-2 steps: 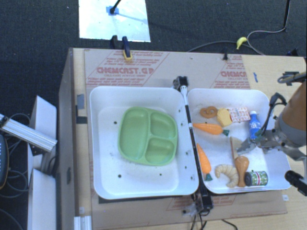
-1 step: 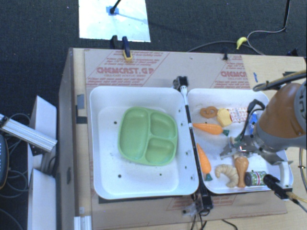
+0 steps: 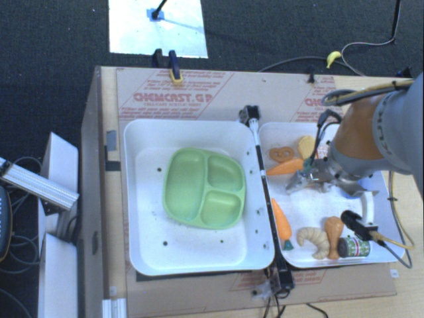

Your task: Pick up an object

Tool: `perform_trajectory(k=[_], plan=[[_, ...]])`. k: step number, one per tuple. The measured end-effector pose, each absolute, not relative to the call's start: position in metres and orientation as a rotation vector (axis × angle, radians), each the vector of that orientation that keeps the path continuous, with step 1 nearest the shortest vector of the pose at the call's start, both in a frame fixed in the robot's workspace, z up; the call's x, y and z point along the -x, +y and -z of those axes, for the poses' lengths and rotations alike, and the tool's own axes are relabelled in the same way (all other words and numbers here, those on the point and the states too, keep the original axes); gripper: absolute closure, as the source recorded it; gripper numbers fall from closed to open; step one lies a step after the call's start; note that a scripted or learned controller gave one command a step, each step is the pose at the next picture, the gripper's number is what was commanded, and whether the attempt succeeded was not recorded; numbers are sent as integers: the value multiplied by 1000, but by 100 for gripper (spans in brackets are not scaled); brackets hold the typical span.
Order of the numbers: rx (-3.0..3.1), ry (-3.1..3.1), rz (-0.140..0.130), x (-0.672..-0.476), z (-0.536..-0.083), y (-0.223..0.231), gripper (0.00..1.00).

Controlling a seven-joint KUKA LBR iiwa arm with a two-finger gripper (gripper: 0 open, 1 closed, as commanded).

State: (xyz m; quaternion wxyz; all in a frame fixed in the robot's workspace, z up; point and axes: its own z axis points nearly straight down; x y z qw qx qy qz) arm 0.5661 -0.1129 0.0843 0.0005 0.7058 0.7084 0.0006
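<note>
Grey arm [image 3: 397, 121], orange wrist band, black cables

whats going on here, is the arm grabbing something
The KUKA arm reaches over the right bin, its gripper low beside an orange carrot and a pretzel. Nothing is visibly held. A second carrot, a croissant, a drumstick and a small can lie nearer the front. The left bin holds a green divided plate.

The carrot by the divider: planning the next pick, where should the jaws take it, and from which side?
Probably from above, jaws closing across the carrot at its thicker middle. It lies flat, long axis along the divider, tapering toward the top, with open floor on its right.
</note>
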Motion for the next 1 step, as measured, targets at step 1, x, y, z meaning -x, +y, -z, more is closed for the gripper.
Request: perform_trajectory(k=[1], plan=[[-2216,2225,-2,-616,-101,-103,0]])
